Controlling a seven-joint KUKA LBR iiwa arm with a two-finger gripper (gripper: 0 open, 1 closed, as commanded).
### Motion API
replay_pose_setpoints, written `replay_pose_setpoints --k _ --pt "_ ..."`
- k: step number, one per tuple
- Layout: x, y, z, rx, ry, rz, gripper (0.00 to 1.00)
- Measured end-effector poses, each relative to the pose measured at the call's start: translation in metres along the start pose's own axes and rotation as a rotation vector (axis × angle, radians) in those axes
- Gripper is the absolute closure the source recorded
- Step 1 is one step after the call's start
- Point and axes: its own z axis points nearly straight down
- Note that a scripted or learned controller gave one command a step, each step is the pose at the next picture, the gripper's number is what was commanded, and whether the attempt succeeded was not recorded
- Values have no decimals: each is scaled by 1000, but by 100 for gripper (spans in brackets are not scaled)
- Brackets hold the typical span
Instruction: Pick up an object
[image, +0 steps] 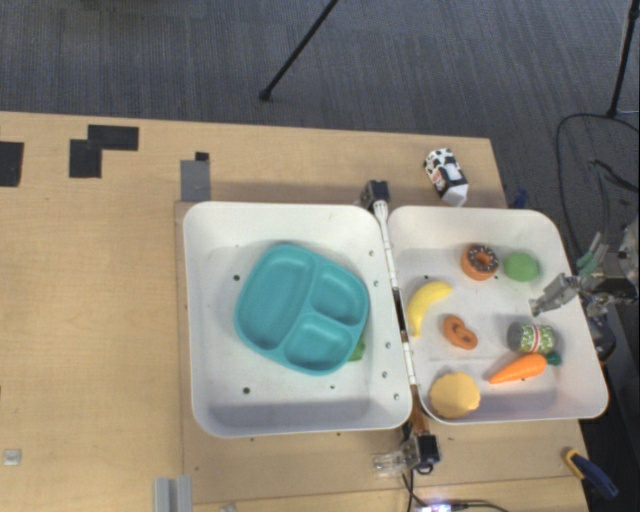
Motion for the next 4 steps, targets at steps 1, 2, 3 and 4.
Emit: replay_pose_setpoints --k 1,2,3,4 --pt "0 -12 132 -2 -1 -178 0" --pt "24 62 151 -6 -1 -166 0" --pt "23 65 139 -13 -4 -169 100" --pt "23 65 139 -13 -4 -169 0"
